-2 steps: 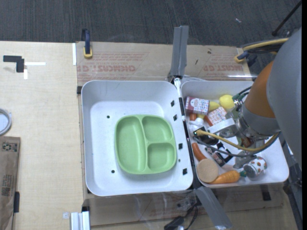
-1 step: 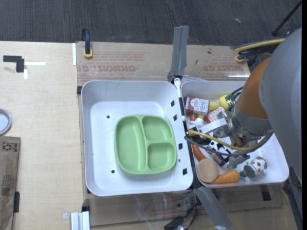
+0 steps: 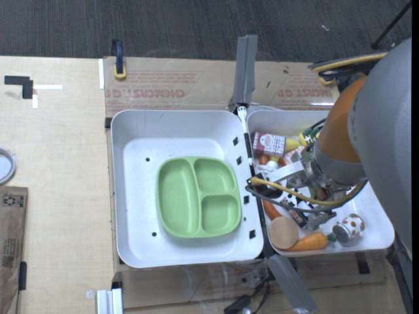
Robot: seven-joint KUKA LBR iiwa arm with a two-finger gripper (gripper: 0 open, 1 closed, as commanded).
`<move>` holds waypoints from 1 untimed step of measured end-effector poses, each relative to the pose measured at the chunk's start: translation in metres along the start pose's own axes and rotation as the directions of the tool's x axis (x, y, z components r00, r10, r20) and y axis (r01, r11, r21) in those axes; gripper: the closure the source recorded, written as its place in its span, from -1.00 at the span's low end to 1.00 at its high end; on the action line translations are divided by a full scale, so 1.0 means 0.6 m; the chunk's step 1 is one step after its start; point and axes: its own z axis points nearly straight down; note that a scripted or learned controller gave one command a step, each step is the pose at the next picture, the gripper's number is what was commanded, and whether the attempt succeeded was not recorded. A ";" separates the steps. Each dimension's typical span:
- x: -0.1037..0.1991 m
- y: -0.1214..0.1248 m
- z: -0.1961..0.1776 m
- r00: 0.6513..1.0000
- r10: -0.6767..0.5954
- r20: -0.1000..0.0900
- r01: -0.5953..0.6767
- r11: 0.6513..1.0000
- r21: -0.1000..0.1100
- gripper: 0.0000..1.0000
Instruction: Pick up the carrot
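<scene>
Down in the right bin point(image 3: 376, 231), the carrot point(image 3: 309, 243) touches a round egg-like toy point(image 3: 283, 232) (easy to grab wrongly); I cannot tell the hand's point(image 3: 298, 205) state.

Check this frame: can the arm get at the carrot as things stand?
Probably yes. The carrot lies at the right bin's near edge with its top uncovered, just below the arm. A tan round item touching its left end could crowd a grasp.

Soft, even overhead light; the white bins point(image 3: 124, 175) glare slightly, shadows faint, the whole frame mildly blurred.
</scene>
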 end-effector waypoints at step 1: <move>0.033 0.035 0.000 1.000 0.000 0.000 0.000 1.000 0.000 -1.00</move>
